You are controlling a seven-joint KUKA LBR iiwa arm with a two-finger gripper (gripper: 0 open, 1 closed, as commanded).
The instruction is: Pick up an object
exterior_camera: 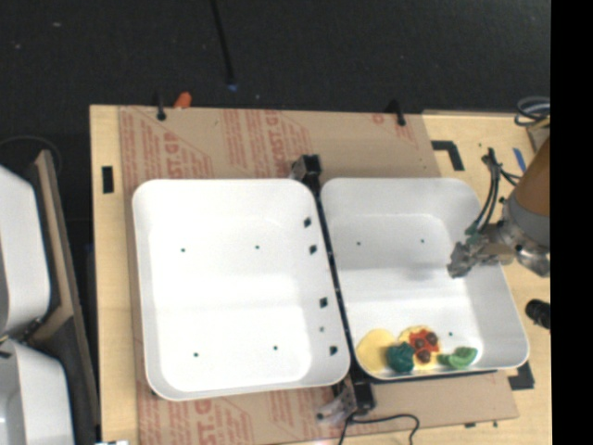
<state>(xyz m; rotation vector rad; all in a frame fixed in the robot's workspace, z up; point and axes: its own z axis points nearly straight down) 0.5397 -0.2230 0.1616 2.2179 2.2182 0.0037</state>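
Note:
A small cluster of objects lies at the near edge of the right bin: a pale yellow round piece, a teal lump, a red piece and a green piece, touching one another. My gripper hangs over the right side of the same bin, well above and behind the cluster, apart from it. Nothing shows between its fingers.
The left bin sits beside the right one, with a black divider with clips between them. Both rest on a cardboard sheet. Cables hang by the arm at the right.

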